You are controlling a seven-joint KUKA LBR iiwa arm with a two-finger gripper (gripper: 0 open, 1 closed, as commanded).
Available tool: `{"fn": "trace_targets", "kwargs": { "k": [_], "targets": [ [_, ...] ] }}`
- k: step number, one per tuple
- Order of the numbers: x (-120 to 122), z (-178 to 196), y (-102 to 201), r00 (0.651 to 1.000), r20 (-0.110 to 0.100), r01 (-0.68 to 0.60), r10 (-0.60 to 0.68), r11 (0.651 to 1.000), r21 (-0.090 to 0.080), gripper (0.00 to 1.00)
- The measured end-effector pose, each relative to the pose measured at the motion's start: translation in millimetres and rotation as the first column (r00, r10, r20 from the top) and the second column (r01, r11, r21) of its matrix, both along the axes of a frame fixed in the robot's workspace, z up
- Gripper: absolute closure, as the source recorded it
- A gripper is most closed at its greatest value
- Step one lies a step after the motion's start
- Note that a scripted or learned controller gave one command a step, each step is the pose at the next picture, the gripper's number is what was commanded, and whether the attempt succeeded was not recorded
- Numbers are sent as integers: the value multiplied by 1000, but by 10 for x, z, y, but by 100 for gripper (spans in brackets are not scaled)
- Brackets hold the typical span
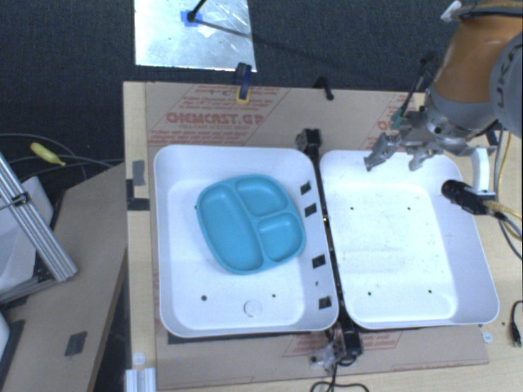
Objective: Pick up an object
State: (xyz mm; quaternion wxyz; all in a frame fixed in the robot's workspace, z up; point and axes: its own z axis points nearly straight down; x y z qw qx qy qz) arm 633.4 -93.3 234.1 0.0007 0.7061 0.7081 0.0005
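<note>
Gripper [398, 155]: two grey metal fingers spread apart, nothing between them, poised above the far rim of the right bin [409, 300]; arm [478, 55] grey with orange band. Blue tray [250, 222]: smooth moulded plastic, rounded, three shallow compartments, lying flat in the left bin [176, 243], well off to the left of the fingers and nearer the camera. Risk, as judged: the plate lies low and broad with a slick, thin rim, so the fingers may slide off or close on air; a descent from here meets bare white bin floor.
</note>
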Motion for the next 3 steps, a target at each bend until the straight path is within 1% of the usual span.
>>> {"fn": "trace_targets", "kwargs": {
  "k": [1, 2, 3],
  "targets": [
    [-351, -298, -93, 1000, -5, 3, -3, 1000, 1, 0],
    [-332, -1559, -427, 1000, -3, 4, -4, 1000, -1, 0],
    [-929, -437, 658, 1000, 4, -10, 10, 1000, 5, 0]
  ]
}}
